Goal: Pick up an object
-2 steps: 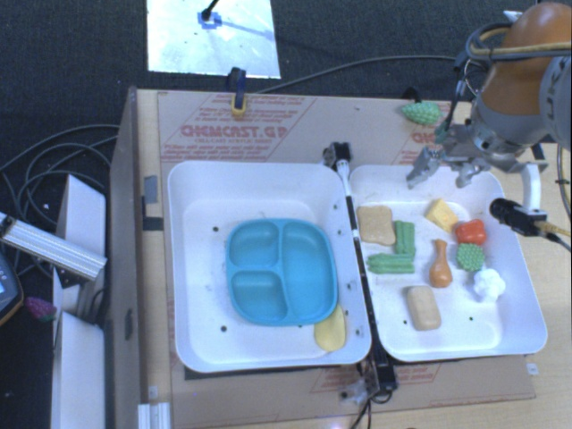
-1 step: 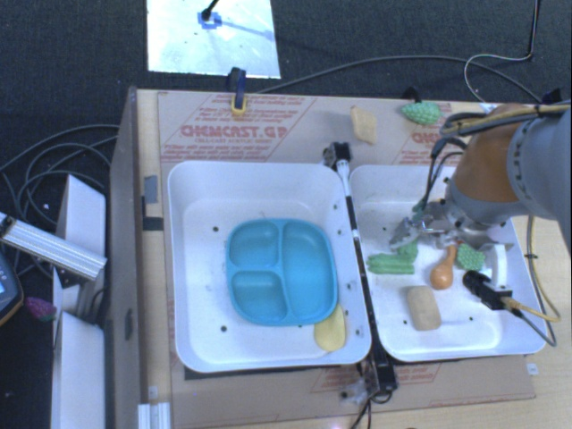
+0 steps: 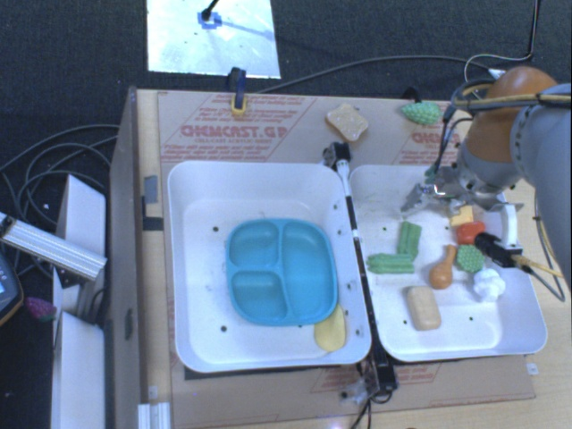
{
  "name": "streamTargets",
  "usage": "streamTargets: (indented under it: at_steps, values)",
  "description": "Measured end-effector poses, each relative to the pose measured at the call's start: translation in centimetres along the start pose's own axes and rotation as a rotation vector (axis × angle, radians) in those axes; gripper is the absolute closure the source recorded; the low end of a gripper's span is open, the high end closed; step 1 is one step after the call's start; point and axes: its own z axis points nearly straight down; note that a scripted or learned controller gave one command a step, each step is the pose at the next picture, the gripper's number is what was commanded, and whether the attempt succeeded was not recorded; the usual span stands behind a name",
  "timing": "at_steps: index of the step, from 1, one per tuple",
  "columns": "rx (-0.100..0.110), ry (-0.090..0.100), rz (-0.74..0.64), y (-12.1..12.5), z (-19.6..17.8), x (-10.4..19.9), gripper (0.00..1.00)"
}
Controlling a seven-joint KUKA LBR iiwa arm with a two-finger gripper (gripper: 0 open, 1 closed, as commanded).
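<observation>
In right bin [image 3: 500, 333], gripper [image 3: 427, 193] hovers above beans [image 3: 402, 248]; jaw state unclear. Drop straight down, centre on one bean, avoid neighbours.

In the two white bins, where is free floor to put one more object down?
Left bin: bare strips left of and above the blue tray. Right bin: bare along the front wall, past the beige block, and in the back left corner. It is crowded between the green pieces and gripper.
</observation>
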Motion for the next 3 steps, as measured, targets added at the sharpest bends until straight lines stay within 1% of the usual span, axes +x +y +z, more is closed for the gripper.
streamTargets:
  at_steps: [1, 2, 3]
  values:
    - [0.002, 0.002, 0.001, -6.0, 0.1, 5.5, 0.0]
    - [-0.002, 0.0, 0.0, 0.1, -5.8, 2.9, 0.0]
    - [0.003, 0.002, 0.0, -4.2, -2.1, 7.1, 0.0]
